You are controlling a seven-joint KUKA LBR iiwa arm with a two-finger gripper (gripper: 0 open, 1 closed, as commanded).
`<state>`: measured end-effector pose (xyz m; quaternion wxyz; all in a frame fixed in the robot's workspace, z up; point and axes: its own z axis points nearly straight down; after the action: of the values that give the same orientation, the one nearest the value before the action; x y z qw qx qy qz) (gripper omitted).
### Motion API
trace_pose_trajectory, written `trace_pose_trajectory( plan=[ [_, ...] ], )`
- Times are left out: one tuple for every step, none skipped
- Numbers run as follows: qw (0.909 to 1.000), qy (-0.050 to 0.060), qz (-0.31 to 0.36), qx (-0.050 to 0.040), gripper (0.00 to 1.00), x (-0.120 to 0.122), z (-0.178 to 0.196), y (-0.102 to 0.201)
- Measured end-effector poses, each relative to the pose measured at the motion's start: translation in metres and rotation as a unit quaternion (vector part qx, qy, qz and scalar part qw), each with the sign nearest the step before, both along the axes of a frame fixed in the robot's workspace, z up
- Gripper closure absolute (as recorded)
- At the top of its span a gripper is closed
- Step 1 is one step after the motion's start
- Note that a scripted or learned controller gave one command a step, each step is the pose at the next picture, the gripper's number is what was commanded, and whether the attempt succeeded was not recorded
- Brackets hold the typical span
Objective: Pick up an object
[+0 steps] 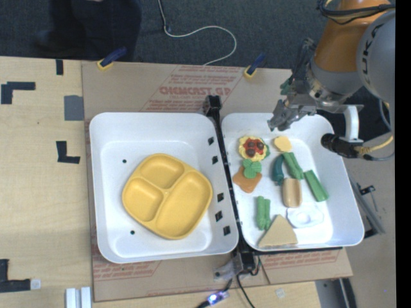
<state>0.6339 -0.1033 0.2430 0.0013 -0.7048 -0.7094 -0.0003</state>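
1. Evidently pre-grasp: gripper (280, 123) poised over right bin's (334, 226) far rim, holding nothing; jaw state impossible to tell.
2. Nearest target: yellow piece (282, 144) just below, pizza (252, 148) below-left.
3. Next: descend, close.

Grey arm (379, 37), orange band, dark gripper (281, 122)

I've got the divided plate (168, 196) in the left bin (103, 133), toy food pieces (282, 185) crowding the right bin (343, 201).

Toy foods (282, 185) lie scattered (right bin (340, 172)).
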Motion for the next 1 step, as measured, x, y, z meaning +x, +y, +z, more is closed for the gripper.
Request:
trace_pose_trajectory(
  plan=[
    [1.0, 0.001, 0.0, 0.0, 1.0, -0.012, -0.0026, 0.0625]
  ],
)
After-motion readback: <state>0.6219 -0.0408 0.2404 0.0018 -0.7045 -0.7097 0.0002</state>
